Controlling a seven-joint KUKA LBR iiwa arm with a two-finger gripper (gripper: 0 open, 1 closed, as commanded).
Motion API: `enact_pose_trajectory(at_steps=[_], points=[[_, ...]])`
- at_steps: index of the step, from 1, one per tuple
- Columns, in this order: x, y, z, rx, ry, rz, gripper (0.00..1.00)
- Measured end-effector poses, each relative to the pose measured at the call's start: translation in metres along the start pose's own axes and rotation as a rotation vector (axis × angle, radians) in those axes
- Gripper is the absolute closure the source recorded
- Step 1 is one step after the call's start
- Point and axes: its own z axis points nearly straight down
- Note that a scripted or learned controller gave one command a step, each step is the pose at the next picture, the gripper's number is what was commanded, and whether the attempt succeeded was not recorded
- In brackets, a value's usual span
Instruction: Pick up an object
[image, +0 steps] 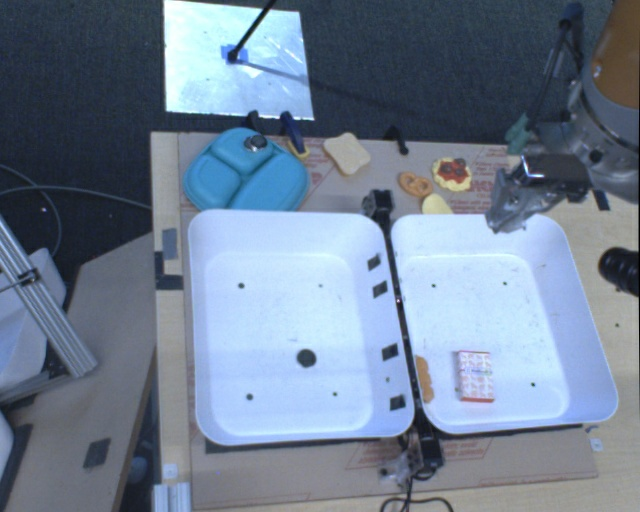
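Observation:
A small red-and-white box (475, 376) lies flat near the front of the right bin (575, 300). An orange-brown biscuit-shaped piece (423, 378) rests against that bin's left wall. A small dark round disc (306, 357) sits on the floor of the left bin (215, 300). My gripper (507, 215) hangs above the far right corner of the right bin, well away from the box. Nothing shows between its fingers.
Behind the bins lie a blue divided plate (246, 172), a toast slice (347, 153), a pretzel-like piece (415, 184), a small pizza toy (452, 173) and a yellow piece (436, 205). Black clips (381, 289) run along the bins' shared wall.

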Motion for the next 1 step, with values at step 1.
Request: enact_pose_trajectory(at_steps=[1], points=[[0.0514, -0.0024, 0.1, 0.016, 0.0, -0.012, 1.0]])
